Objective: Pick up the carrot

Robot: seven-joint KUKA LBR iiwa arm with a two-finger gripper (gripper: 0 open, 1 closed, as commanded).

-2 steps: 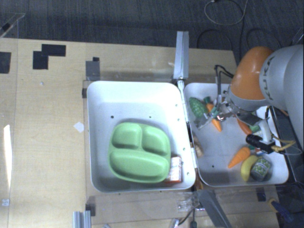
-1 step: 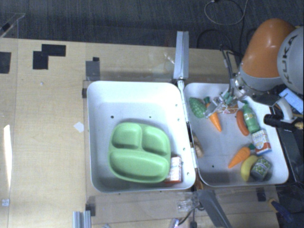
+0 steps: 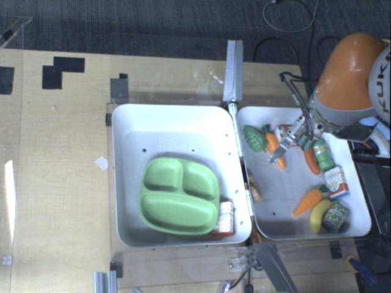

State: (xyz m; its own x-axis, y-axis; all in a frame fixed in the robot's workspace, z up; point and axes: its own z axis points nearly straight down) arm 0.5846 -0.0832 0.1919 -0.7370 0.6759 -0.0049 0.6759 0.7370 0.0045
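Even, fairly bright overhead light, soft shadows inside the white bins (image 3: pixel 122 163), mild glare on the bench (image 3: pixel 55 182) at left, overall soft focus, small toys slightly blurred

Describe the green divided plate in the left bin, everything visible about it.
The green plate is a light green, rounded-rectangle tray that looks like smooth plastic. Raised ridges split it into three compartments: two smaller ones on the far side and one long one nearer the camera. It lies flat, right side up, on the floor of the left bin, toward its near right corner. A small orange-and-white package sits against its right edge.
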